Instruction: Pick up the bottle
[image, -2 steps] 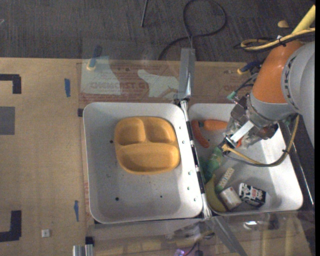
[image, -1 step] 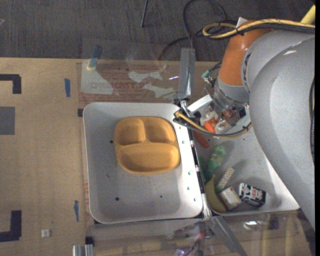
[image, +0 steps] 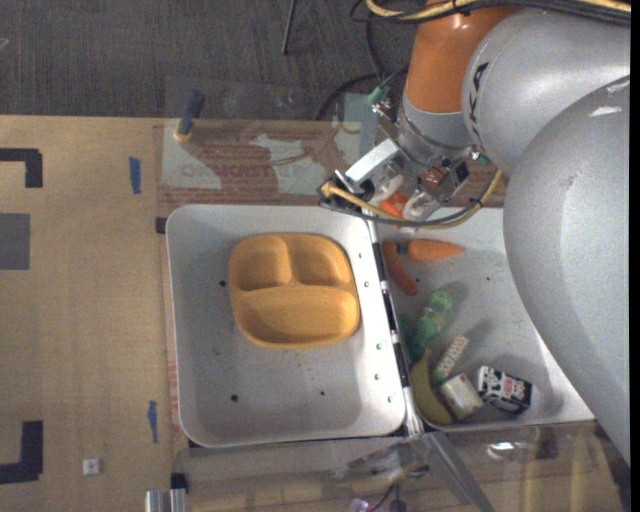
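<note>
Gripper (image: 400, 200) sits over top edge of right bin (image: 520, 300), fingers hidden under wrist hardware, can't tell if apart or together. Something orange-red shows at its tip, unclear what. Green bottle (image: 432, 312) lies in right bin, apart from gripper, below carrot (image: 432, 250), above banana (image: 428, 392). Yellow divided plate (image: 293, 290) in left bin (image: 200, 330).

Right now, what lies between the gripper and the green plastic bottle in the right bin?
In the camera view, an orange carrot and a red-orange sausage-shaped piece lie between the gripper and the green plastic bottle.
</note>
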